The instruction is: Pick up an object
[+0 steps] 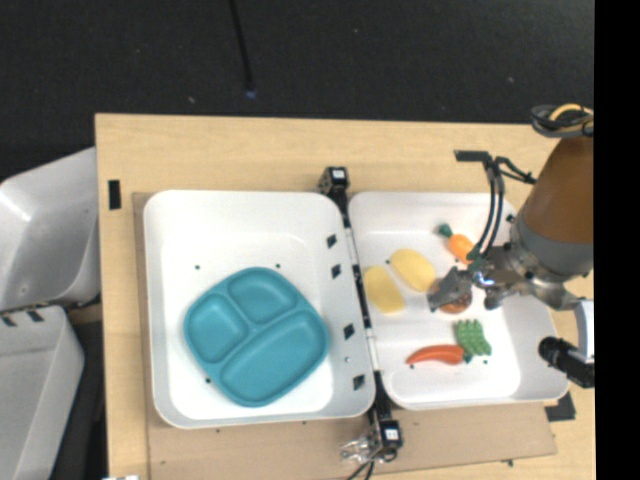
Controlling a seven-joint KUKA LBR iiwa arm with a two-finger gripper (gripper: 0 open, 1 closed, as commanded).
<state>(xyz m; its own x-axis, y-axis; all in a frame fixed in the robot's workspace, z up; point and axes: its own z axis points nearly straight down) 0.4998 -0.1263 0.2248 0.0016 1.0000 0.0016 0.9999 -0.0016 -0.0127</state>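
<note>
Light falls evenly from above, leaving the two white bins (160,268) bright and nearly washed out, with only faint soft shadows under the blue tray (257,335) at lower left of centre. The upper part of the frame is dark and grainy. The whole picture is slightly soft, and the gripper (452,293) at right looks blurred.

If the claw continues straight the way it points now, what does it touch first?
Probably the round red item directly under the claw. The yellow pieces lie just beyond, but depth is hard to judge.
</note>
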